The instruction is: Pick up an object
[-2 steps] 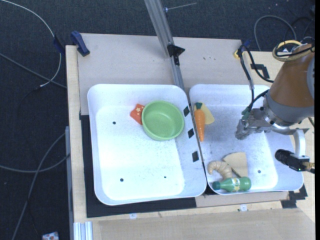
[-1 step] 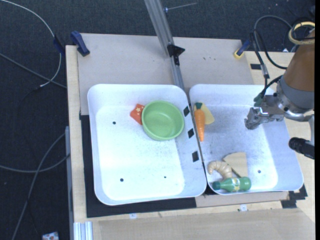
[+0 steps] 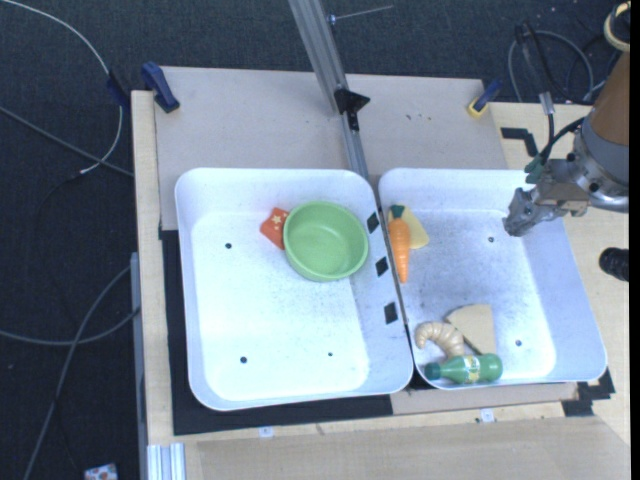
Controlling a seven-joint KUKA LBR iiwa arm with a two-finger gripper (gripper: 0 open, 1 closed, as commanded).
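The gripper (image 3: 520,218) hangs over the upper right part of the right bin (image 3: 570,298), near its far wall, and from this slanted view I cannot tell its state; nothing is seen in it. The main risk, as I judge it, is that it comes down where it now hovers, on bare bin floor, and closes on nothing, since every object in this bin lies well apart from it. A second risk lies in the crowding at the bin's near edge: the green bottle (image 3: 463,370) lies on its side just beside the tan curved piece (image 3: 440,336) and a flat beige wedge (image 3: 478,320), so a grasp there could nudge one thing into another or let the round bottle roll away. The carrot (image 3: 400,249) lies along the left wall of the right bin with a yellow piece (image 3: 414,232) touching it, and the wall close by may block the gripper's approach. As for the containers, the left bin (image 3: 260,358) holds a green bowl (image 3: 325,240), upright and seemingly with nothing in it, with a small orange-red object (image 3: 273,227) tucked against its left rim. Both bins sit side by side on the table (image 3: 250,118), their inner walls touching.
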